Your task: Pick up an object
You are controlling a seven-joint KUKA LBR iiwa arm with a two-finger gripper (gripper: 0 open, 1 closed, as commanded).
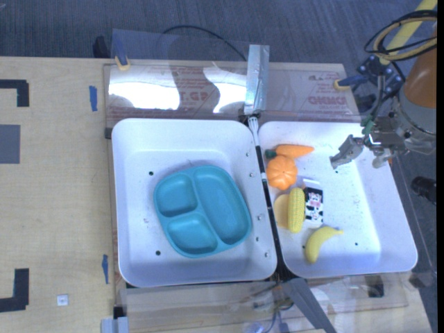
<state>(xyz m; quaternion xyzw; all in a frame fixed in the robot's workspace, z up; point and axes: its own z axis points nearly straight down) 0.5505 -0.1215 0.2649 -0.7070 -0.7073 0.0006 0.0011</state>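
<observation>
We are hovering our end effector [361, 151], fingers spread and holding nothing, over the right bin [368, 245], well apart from the carrot [295, 150].

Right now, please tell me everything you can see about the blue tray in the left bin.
The blue tray is a turquoise divided plate that looks like smooth plastic, with rounded corners and three compartments: two smaller ones and one larger. It lies flat on the floor of the left bin, turned at a slant to the bin's walls, roughly in the middle and a little toward the near side. Its compartments hold nothing. Only the bin floor touches it; the toy foods lie in the other bin.
</observation>
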